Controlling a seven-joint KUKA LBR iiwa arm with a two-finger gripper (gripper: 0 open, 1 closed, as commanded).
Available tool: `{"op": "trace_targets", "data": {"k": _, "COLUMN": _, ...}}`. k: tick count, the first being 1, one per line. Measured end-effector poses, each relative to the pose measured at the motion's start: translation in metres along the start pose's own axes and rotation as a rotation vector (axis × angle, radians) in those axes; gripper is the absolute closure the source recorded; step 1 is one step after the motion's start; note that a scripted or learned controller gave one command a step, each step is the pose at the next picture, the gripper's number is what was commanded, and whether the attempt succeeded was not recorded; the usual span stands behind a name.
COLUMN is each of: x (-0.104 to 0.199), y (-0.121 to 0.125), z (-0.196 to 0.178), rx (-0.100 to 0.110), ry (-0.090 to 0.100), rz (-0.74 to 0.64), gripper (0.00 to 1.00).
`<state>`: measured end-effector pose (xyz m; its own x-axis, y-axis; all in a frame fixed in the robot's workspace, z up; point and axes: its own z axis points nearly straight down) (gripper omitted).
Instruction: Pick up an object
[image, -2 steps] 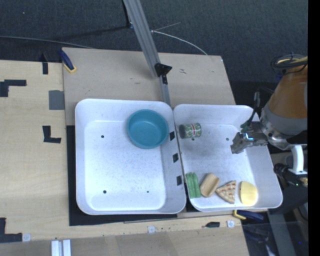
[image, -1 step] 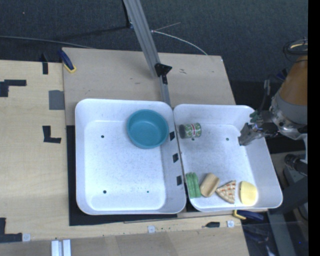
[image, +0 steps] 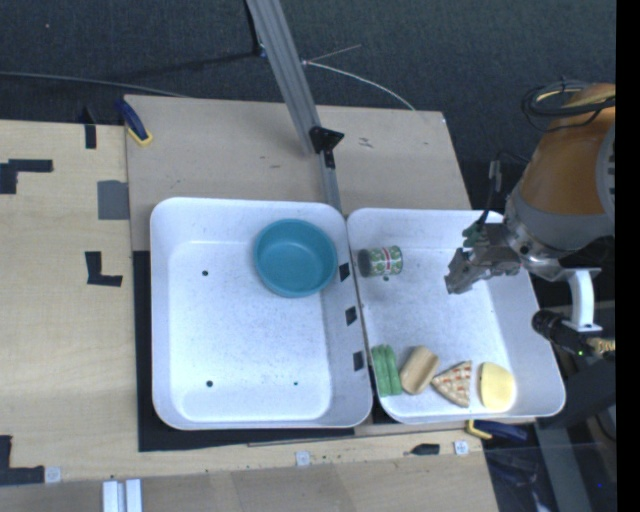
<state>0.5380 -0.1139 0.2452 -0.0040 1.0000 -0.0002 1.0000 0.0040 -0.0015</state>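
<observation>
My gripper hangs over the right side of the right bin, above bare bin floor, with nothing seen between its fingers. A small green and white can lies on its side at the bin's upper left, well left of the gripper. Along the bin's front edge lie a green block, a tan bread roll, a pizza slice and a yellow round piece.
A blue bowl sits at the top right of the left bin. A grey metal pole slants down to the seam between the bins. The arm's orange and grey body fills the right edge.
</observation>
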Motion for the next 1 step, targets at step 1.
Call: {"op": "trace_targets", "data": {"k": 1, "x": 0.0634, "y": 0.0056, "z": 0.0024, "rx": 0.0, "ry": 0.001, "rz": -0.003, "gripper": 1.0}}
